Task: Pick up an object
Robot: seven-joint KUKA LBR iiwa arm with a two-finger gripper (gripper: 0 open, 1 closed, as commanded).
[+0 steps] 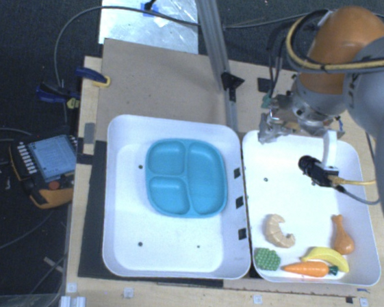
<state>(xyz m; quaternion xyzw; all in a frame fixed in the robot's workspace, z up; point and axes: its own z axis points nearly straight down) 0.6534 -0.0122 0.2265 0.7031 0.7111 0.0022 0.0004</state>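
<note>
The right bin point(365, 203) holds several toy foods along its near side: a tan croissant point(278, 231), an orange-brown drumstick point(341, 234), a yellow banana point(328, 257), an orange carrot point(308, 268) and a green broccoli piece point(267, 259). My gripper point(269, 130) hangs over the far left corner of that bin, well away from the foods, with nothing seen in it. The grey arm with its orange band point(343, 36) covers the upper right.
A blue divided plate point(186, 177) lies in the left bin point(121, 196). A black fitting with a yellow cable point(316, 170) hangs from the wrist over the right bin. A metal pole point(215, 42) slants across the far side of the bench.
</note>
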